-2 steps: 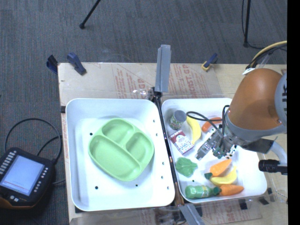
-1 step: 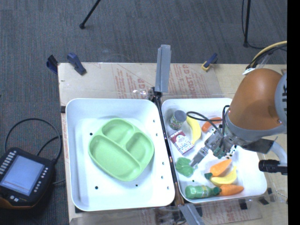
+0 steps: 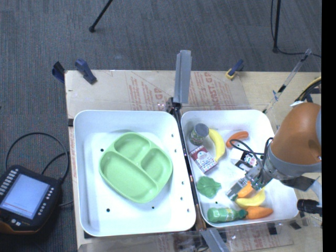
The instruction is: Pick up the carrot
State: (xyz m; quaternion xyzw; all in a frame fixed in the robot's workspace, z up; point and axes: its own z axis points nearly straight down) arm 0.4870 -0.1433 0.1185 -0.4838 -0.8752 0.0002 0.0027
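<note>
An orange carrot [image 3: 258, 212] lies flat near the front wall of the right bin [image 3: 262, 117], just right of a green bottle [image 3: 226, 214]. My gripper [image 3: 243, 186] hangs low over the bin's front right part, directly behind the carrot and a short way above it. A small orange piece [image 3: 245, 191] shows right at the gripper's tip, resting against a yellow fruit [image 3: 253, 199]. Whether that piece is gripped or only lies underneath is unclear. A curved red-orange item [image 3: 237, 137] sits at the back of the same bin.
The right bin also holds a tin can [image 3: 199, 133], a banana [image 3: 217, 143], a red carton [image 3: 203, 158] and a green leafy toy [image 3: 208, 186]. The left bin [image 3: 84, 140] bears a green divided plate [image 3: 136, 166]. A tablet [image 3: 23, 197] lies off the bench, left.
</note>
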